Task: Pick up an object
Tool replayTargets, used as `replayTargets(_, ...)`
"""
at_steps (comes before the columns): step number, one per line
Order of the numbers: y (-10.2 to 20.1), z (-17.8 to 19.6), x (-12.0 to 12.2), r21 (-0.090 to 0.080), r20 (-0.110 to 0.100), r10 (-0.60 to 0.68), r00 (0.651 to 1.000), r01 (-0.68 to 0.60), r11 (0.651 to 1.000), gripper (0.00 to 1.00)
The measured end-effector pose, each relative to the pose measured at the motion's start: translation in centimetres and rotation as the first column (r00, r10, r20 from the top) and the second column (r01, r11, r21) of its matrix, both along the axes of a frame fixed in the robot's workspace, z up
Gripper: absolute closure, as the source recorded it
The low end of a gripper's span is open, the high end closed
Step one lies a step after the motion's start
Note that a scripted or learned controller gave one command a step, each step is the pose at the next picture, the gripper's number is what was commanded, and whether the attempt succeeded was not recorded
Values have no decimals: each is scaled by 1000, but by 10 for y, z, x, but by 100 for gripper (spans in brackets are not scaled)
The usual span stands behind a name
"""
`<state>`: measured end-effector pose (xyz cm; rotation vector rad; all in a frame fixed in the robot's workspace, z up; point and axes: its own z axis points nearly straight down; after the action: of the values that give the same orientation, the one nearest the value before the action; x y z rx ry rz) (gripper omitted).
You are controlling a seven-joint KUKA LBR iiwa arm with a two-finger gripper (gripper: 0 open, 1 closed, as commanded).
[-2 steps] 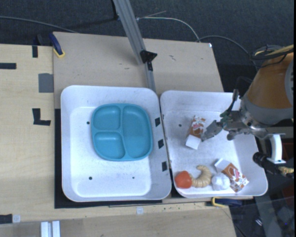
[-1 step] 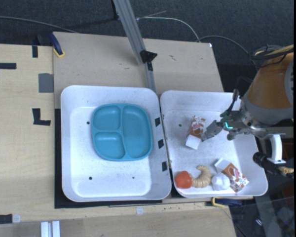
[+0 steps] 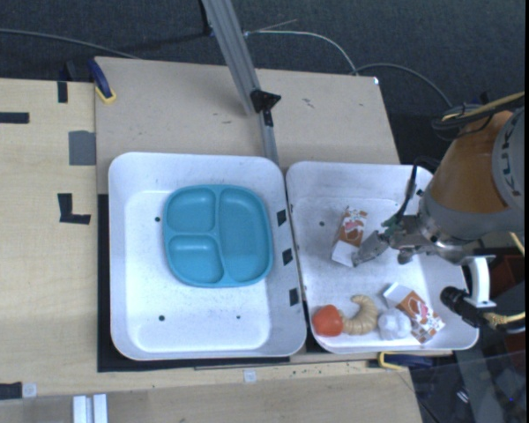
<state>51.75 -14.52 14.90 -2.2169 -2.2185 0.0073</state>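
My gripper (image 3: 368, 252) hangs low in the right bin (image 3: 310, 236), reaching in from the right, its grey fingertips just right of a small red-and-white packet (image 3: 351, 226) and touching or nearly touching that packet's white lower corner. The fingers look close together with nothing between them. Along the bin's front edge lie a red tomato-like ball (image 3: 328, 321), a tan croissant-shaped piece (image 3: 363, 315), a whitish lump (image 3: 391, 326) and a second red-and-white packet (image 3: 417, 314).
The left bin (image 3: 132, 324) holds a blue divided plate (image 3: 219, 234). A grey metal pole (image 3: 234, 42) slants down from the top to the gap between the bins. Cables run behind the bench at the top right.
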Motion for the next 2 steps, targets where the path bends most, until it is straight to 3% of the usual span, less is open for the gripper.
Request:
replayTargets(1,1,-54,-2,1,-2,0,1000,0,1000,0)
replayTargets(2,2,-41,-1,1,2,2,1000,-2,1000,100)
